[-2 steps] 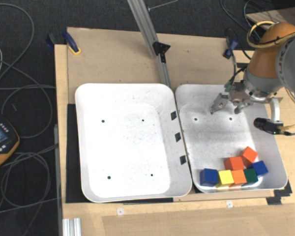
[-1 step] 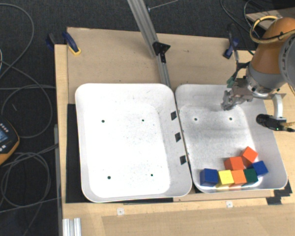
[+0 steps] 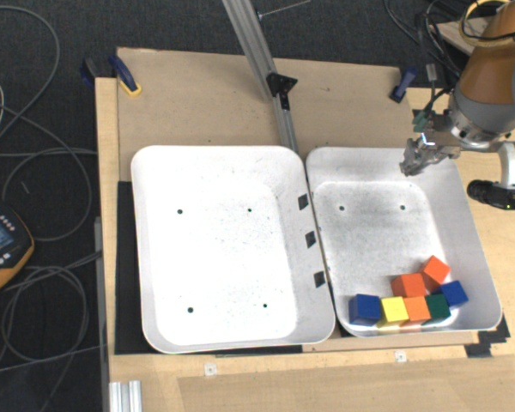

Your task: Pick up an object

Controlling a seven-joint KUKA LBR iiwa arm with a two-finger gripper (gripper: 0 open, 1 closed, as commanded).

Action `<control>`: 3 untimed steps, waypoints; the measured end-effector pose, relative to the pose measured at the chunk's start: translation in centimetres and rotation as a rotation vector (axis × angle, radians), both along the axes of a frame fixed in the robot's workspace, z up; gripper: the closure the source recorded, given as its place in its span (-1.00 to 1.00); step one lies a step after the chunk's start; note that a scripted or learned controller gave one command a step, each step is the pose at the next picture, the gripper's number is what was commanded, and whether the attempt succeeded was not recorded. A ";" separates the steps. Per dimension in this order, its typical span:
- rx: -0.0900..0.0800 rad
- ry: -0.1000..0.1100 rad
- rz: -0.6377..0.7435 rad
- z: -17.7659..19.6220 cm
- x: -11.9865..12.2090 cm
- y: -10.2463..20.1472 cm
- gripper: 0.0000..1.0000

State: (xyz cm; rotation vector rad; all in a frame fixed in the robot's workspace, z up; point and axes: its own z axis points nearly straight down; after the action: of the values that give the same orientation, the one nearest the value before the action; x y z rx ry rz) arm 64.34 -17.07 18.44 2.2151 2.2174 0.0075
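Several coloured cubes lie clustered at the near right corner of the right bin (image 3: 369, 221): a blue cube (image 3: 366, 307), a yellow cube (image 3: 394, 310), an orange cube (image 3: 435, 271), another orange one (image 3: 408, 286), a green cube (image 3: 438, 305) and a small blue cube (image 3: 454, 293). My gripper (image 3: 415, 163) hangs over the far right corner of that bin, well away from the cubes. Nothing shows between its fingers.
The left bin (image 3: 215, 239) sits beside the right one, with black clips along the shared edge. A metal pole (image 3: 256, 50) slants up from the bench's far side. Blue clamps (image 3: 125, 74) hold the bench corners. Cables lie on the floor at left.
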 end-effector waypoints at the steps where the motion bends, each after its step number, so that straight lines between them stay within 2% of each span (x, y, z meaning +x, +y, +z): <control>1: 0.000 -0.001 0.002 5.4 0.6 1.0 1.00; 2: 0.000 0.003 0.000 8.0 0.7 1.0 1.00; 3: 0.005 0.010 0.005 8.8 -0.4 6.2 1.00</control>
State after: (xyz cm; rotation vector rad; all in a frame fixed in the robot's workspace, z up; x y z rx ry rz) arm 63.94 -10.90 27.23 2.2164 2.2304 0.0020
